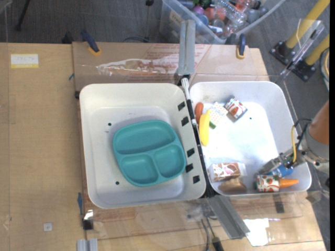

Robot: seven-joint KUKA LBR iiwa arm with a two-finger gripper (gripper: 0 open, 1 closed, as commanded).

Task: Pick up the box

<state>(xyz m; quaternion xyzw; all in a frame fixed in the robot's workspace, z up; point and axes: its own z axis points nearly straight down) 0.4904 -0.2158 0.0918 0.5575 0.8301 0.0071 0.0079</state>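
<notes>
Status on my rig: I'd call this the approach step, nothing picked yet. My gripper (280,166) is low in the right bin (261,90), around 5 o'clock, just beside the can (268,182) and the carrot (288,182). Can't tell how far open it is, the pic is too small and dark there, and I can't make out anything in it. It def hasn't got the box.

The box (226,170) sits at about 7 o'clock in the same bin, close to the front wall, roughly 9 o'clock from the gripper and apart from it. Something brown (233,184) lies right against it at 6 o'clock.

Next move imo: slide over toward 9 o'clock, clear the can, line up over the box and come down w/o snagging the brown thing or the bin wall.

Looks-wise it's a small carton lying flat, white w/ red print, long side running 3 to 9. There's a 2nd little carton (235,109) at 12 o'clock in the bin (similar red/white print, so tbh it could be the target instead). The banana (204,127) is at 10 o'clock, well out of the way.
</notes>
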